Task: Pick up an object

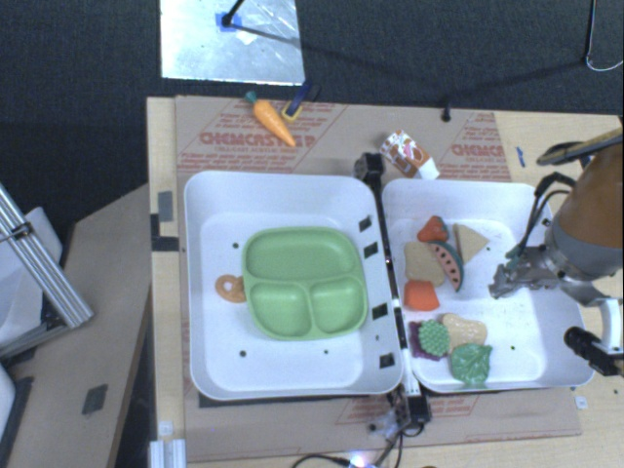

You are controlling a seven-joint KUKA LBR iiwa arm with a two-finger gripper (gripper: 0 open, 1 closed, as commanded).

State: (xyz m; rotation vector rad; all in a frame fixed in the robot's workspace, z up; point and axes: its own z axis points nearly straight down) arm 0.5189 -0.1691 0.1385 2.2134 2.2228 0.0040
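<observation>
Arm in from the right; gripper low over the right bin, near its right side. Cannot tell how it is set or whether it has anything. Toy food clustered at the bin's left: watermelon slice, orange block, green leafy piece. Green divided tray in left bin

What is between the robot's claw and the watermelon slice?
In the camera view, only bare white bin floor lies between the gripper and the watermelon slice.
</observation>
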